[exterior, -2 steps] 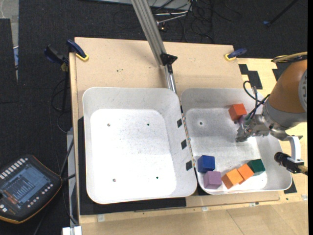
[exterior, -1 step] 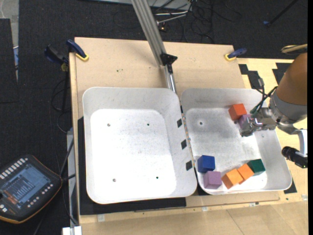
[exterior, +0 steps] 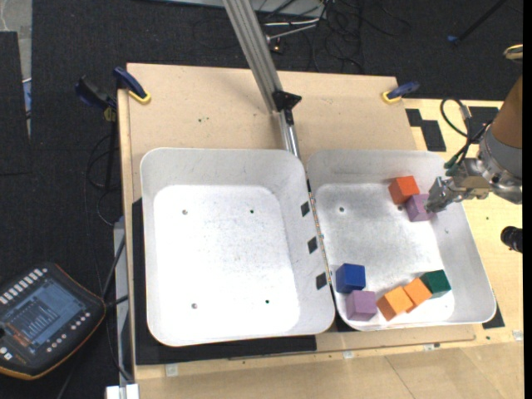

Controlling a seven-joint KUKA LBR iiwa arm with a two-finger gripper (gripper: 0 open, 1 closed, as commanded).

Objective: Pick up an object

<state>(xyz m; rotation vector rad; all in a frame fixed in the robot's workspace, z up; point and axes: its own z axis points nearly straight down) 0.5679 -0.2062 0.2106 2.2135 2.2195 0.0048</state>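
Note:
The right bin [exterior: 465, 248] holds several small blocks. An orange block [exterior: 404, 189] and a purple block [exterior: 416, 209] lie together near its far right side. My gripper [exterior: 438, 198] reaches in from the right and sits low at the purple block's right edge, touching or nearly touching it. Along the bin's near side lie a blue block [exterior: 350, 276], a second purple block [exterior: 361, 304], two orange blocks [exterior: 396, 299] and a green block [exterior: 435, 284].
The left bin [exterior: 158, 223] stands beside the right one, their rims meeting at the middle. A metal pole [exterior: 258, 48] slants down from the top to the bins' far junction. A teach pendant [exterior: 41, 314] lies at the lower left, off the bench.

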